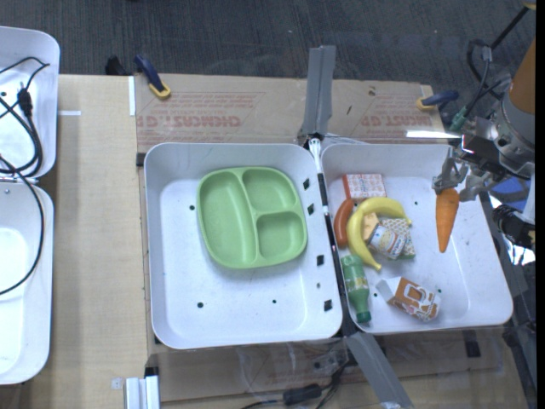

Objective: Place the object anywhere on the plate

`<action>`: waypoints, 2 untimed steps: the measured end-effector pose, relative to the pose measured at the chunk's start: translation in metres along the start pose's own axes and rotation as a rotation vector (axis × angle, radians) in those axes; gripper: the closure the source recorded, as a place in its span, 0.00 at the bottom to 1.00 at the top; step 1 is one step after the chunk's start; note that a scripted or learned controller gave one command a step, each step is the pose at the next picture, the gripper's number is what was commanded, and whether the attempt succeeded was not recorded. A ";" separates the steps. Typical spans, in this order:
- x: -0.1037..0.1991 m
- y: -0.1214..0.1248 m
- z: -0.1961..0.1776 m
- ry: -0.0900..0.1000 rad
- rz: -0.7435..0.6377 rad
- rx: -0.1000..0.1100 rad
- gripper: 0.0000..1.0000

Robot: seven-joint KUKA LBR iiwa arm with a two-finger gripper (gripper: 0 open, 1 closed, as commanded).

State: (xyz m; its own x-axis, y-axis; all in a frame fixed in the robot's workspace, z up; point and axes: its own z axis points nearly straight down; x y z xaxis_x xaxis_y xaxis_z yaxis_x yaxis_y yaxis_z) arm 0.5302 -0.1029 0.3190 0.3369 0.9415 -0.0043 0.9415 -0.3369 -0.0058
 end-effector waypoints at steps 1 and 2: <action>0.002 -0.051 0.018 0.002 0.297 0.000 1.00; 0.002 -0.056 0.017 0.002 0.336 -0.001 1.00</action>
State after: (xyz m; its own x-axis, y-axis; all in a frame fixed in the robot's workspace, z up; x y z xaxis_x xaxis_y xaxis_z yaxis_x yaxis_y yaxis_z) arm 0.4781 -0.0819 0.3026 0.6283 0.7779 -0.0043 0.7779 -0.6284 -0.0036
